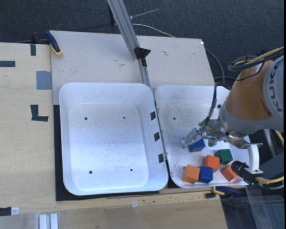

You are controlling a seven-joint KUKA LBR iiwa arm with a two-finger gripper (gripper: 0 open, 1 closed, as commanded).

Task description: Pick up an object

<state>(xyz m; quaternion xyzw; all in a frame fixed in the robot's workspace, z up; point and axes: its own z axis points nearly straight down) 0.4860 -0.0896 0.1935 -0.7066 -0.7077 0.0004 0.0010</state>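
Blue cube (197, 146) right at fingers (191, 140), in rt bin (181, 104).

A pale wooden bench (100, 56) seen from above at a slant. Two shallow white bins sit on it side by side, touching along one edge: the left bin (66, 128) near the centre, the right bin (181, 99) toward 3 o'clock. A black mat (57, 151) shows under the left bin's edge at 9 o'clock. A slanted metal rail (126, 23) meets the bench at 12 o'clock. A blue-and-yellow clamp (54, 43) grips the edge at 11 o'clock. Dark tape marks (35, 112) lie at 9 o'clock.
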